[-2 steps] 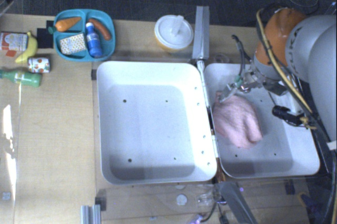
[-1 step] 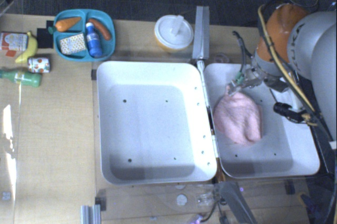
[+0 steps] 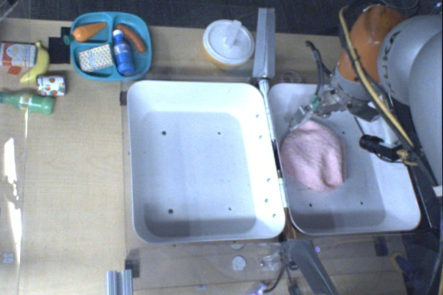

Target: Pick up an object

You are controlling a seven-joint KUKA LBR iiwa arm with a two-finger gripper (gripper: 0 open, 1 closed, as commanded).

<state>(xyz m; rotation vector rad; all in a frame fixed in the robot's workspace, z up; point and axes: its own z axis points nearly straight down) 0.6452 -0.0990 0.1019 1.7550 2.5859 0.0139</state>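
Observation:
A soft pink lump, like a cloth or plush (image 3: pixel 313 154), lies in the right bin (image 3: pixel 374 214), towards its left wall. My gripper (image 3: pixel 309 113) hangs at the lump's upper edge, coming down from the grey arm with the orange band (image 3: pixel 370 30) at the right. Its metal tip sits right at the top of the pink lump, but I cannot make out whether it touches it.
The left bin (image 3: pixel 201 217) lies beside the right one, with a metal divider (image 3: pixel 264 44) above the seam. A blue tray of toy food (image 3: pixel 111 44), a white lidded cup (image 3: pixel 229 43) and small toys (image 3: pixel 34 79) sit on the bench at the back left.

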